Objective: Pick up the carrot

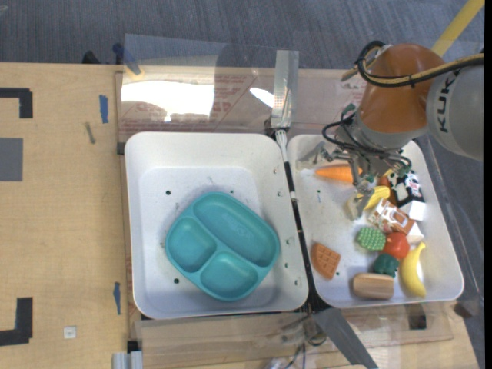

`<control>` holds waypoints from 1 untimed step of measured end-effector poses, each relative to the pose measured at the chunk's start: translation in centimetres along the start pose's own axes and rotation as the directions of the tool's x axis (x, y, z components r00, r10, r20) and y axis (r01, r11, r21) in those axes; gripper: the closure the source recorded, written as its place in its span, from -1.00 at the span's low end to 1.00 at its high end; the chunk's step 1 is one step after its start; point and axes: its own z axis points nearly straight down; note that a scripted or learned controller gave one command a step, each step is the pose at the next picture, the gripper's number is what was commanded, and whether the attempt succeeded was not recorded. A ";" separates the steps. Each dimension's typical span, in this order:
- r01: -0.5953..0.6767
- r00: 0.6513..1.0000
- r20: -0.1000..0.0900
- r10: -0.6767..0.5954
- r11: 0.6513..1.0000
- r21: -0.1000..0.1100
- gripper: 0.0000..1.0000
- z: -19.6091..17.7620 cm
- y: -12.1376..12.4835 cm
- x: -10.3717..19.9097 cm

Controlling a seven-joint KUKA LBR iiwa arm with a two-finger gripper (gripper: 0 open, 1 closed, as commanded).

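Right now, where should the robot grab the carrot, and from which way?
Probably across the carrot's thick middle, coming straight down from above. It lies flat on the floor of the right bin, pointing sideways toward the left, with bare space in front and behind. The narrow tip would slip more easily. The gripper is close to its right end, beside crowded toys.

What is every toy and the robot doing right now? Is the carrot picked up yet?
carrot: lying in the right bin, not lifted, under the arm's wrist.
gripper: low over the carrot's right end; grip unclear.
blue tray: flat in the left bin.
waffle: lying flat, apart from the pile.
banana: lying near the bin's right corner.
bread roll: lying by the banana.
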 end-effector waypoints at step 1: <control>-0.002 1.000 0.010 0.002 1.000 0.006 1.00 -1.4 -0.1 -0.3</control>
